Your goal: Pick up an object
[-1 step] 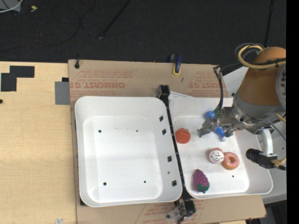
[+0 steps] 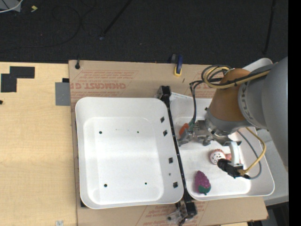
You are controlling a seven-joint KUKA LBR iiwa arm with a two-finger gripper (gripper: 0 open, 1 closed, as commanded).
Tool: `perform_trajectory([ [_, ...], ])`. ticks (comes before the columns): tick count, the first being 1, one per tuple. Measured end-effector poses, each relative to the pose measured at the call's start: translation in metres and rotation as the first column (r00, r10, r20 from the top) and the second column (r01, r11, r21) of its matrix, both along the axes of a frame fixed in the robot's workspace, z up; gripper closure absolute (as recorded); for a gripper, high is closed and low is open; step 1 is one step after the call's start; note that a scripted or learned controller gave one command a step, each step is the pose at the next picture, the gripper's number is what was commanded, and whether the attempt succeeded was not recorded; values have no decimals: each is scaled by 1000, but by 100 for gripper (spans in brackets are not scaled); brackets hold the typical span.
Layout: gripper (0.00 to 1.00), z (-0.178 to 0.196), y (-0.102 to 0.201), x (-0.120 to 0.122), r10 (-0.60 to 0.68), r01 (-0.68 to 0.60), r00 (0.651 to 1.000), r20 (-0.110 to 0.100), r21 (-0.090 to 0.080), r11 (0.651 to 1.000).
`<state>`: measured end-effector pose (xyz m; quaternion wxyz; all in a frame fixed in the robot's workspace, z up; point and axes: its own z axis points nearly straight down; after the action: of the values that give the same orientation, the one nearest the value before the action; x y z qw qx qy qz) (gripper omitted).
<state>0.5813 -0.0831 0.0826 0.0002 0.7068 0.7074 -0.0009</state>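
My gripper (image 2: pixel 185 134) is low in the right bin (image 2: pixel 263 187), close to its left wall and just past the divider between the bins. A small orange-red thing (image 2: pixel 185 125) shows right at the gripper's far side; whether it is held is not visible. A purple object with a green end (image 2: pixel 203 181) lies near the bin's front. Beside the wrist rests a small round white-and-red object (image 2: pixel 217 157).
The left bin (image 2: pixel 89 126) sits alongside, its floor marked by a few small dark dots. A black clamp strip (image 2: pixel 170 140) runs along the divider. The arm's orange band (image 2: pixel 228 102) and grey body cover the right bin's back right part.
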Motion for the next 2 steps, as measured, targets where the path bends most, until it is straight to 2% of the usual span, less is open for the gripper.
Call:
perform_trajectory([
  [1, 0, 5, -10, 57, 2, -2, 1000, 2, 1, 1000],
  [2, 100, 14, -11, 54, 0, 0, 1000, -4, 3, 1000],
])
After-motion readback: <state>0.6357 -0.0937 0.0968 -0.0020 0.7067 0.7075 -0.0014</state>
